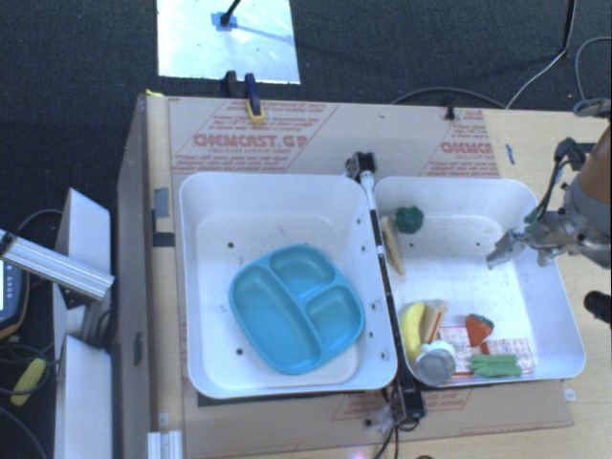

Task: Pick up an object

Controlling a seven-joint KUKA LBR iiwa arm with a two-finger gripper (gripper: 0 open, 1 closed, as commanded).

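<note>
My gripper [505,249] hangs over the right side of the right bin [449,194], near its right wall, with nothing seen in it. Toy foods lie in that bin. A green round piece [409,219] rests near the back left, well to the left of the gripper. A pale yellow stick [391,245] lies along the left wall. At the front are a banana [412,327], a hot dog [435,319], a red strawberry-like piece [479,330], a silver can [436,363] and green beans [495,365] on a white packet [516,349].
The left bin [239,204] holds a blue divided plate [296,306]. A black bar [375,247] runs along the wall between the bins. Cables [555,175] hang by the arm at the right. The bins sit on a cardboard sheet [287,132].
</note>
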